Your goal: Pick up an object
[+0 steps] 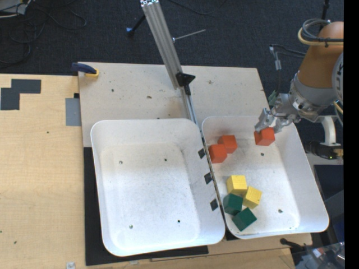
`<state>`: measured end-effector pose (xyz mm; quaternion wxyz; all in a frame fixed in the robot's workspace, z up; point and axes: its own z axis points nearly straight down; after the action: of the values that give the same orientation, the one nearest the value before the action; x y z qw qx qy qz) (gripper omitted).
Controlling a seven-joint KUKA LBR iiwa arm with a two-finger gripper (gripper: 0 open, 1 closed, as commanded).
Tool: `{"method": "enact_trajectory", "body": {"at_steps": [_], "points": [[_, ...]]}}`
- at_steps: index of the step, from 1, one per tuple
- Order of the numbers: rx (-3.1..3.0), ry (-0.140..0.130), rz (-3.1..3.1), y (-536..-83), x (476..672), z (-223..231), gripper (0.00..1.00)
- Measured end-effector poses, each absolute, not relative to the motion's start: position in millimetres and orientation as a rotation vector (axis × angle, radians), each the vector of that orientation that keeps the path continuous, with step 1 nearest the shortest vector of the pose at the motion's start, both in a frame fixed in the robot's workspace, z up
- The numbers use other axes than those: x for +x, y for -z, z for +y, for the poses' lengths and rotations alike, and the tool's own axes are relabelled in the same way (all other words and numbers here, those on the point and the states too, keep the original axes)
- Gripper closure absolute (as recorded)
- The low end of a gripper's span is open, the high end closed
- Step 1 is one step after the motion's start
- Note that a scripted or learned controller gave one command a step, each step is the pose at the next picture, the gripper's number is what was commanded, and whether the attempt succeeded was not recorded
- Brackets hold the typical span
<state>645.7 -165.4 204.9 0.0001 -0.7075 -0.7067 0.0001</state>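
Item: small red cube (265,137), pinched between my gripper (268,126) fingers, raised above right white bin (314,189) for removal.

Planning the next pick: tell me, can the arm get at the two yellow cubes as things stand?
Probably yes. The yellow cubes lie uncovered in the right bin, green cubes beside them, but the pincer already grips a red cube.

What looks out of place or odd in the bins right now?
Nothing spilled or damaged. One red block sits between the gripper fingers above the right bin, apart from the blocks lying in it.
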Motion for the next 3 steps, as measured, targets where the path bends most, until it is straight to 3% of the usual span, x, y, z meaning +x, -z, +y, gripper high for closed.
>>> {"method": "enact_trajectory", "body": {"at_steps": [3], "points": [[-2.212, -0.001, -2.222, -214.1, 621.5, -9.5, 1.0]]}}
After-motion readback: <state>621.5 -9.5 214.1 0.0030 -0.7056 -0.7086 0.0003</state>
